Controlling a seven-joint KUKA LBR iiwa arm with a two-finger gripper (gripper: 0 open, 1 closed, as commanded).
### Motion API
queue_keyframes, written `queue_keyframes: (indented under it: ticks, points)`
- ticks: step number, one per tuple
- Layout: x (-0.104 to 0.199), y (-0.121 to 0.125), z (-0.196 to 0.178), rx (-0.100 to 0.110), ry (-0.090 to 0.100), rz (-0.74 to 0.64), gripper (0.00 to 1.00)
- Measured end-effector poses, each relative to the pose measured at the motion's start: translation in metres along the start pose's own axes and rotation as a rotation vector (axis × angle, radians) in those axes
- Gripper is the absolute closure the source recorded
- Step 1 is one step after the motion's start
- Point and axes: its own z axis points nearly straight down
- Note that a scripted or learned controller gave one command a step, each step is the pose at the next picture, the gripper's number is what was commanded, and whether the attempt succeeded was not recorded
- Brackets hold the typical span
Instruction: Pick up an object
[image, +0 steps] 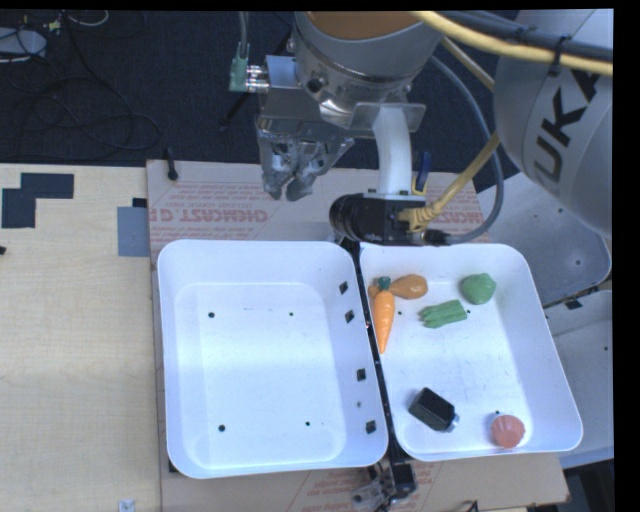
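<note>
Gripper: two-finger metal gripper (292, 180) hangs above the bench's far edge, beyond the far rim of the left bin; fingertips close together, nothing between them, can't tell if fully shut or slightly parted.
Arm: grey arm with orange band (365, 40) comes in at the top, yellow cable (470, 170) looping down beside it.
Left bin: shallow white plastic bin (180, 300), nothing in it to pick.
Right bin: shallow white plastic bin (540, 330), touching the left bin along the shared middle rim; all the objects lie here.
Carrot: orange toy carrot with green top (382, 312), lies lengthwise right against the middle rim, near the far left corner.
Orange piece: rounded orange-brown toy food (409, 287), just beside the carrot's top, close to the far rim.
Green long piece: green ridged toy vegetable (443, 314), middle of the far half.
Green round piece: light green rounded toy (478, 288), near the far right corner.
Black block: small black box-shaped object (433, 409), near half, tilted.
Pink piece: pinkish-red round toy (507, 430), near right corner.
Cardboard: brown printed sheet (215, 210) under both bins.
</note>
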Motion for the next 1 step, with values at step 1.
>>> queue_keyframes:
  ticks: [1]
  points:
    - [0.0009,0.0105,0.0001,-0.002,0.000,0.002,1.00]
